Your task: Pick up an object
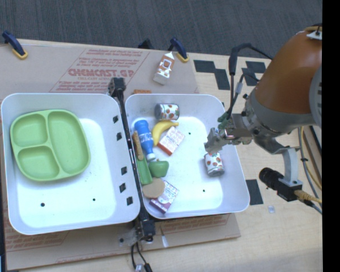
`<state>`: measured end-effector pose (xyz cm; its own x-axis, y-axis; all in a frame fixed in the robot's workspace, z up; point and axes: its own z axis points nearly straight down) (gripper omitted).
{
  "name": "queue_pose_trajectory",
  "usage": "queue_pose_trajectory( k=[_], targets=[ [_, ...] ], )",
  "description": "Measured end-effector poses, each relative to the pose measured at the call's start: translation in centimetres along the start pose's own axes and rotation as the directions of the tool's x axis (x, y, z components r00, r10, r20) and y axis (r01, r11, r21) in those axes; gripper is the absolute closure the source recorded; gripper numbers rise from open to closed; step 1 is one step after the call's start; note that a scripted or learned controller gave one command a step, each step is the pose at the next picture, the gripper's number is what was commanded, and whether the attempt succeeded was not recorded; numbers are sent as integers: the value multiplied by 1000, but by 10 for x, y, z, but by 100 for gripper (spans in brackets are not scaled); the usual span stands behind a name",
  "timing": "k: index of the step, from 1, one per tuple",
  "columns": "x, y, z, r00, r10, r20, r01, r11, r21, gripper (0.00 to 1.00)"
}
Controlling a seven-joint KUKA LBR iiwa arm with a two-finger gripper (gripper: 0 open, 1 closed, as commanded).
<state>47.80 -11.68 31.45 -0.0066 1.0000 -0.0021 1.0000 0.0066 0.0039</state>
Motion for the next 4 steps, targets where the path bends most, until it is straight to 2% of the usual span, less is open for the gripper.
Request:
queue_pose_trajectory(
  k=[1,2,3,4],
  targets=[
    [0,0,0,1000,0,0,0,1000,1,0],
    [3,21,143,1000,0,-3,0,1000,9,0],
    [-18,0,220,1000,0,-3,0,1000,0,0],
    [-17,2,209,1000,-10,-4,10,1000,-2,100]
  ],
)
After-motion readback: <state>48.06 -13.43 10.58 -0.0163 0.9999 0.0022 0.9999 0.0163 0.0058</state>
